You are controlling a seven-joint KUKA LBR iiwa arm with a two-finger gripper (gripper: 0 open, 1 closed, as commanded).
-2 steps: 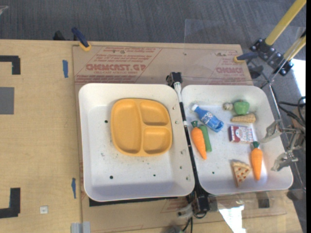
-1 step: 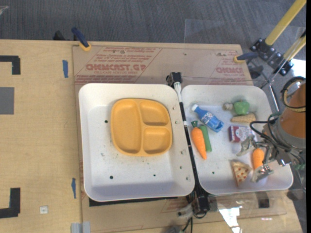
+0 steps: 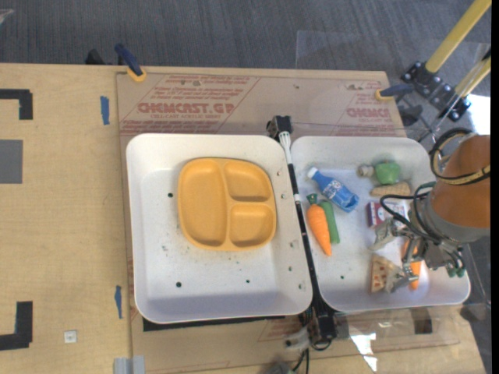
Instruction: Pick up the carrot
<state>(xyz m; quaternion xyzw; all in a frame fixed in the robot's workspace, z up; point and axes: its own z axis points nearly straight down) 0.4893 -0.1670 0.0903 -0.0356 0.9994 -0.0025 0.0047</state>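
The orange plastic carrot (image 3: 320, 227) with green top lies in the right white bin (image 3: 343, 296), near its left wall, beside a blue bottle (image 3: 334, 190). The gripper (image 3: 408, 265) hangs over the bin's lower right area, well apart from the carrot; whether it is spread cannot be told. A yellow divided plate (image 3: 228, 203) sits in the left white bin (image 3: 152, 248).

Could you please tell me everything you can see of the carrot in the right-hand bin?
The carrot is a small orange toy, plastic by its look, with a green top. It lies flat in the right bin, close to that bin's left wall, its thick end up near the blue bottle and its tip pointing toward the camera. A green stick-like piece lies along its right side, touching or nearly so. The tool is well apart, over other items to the right.
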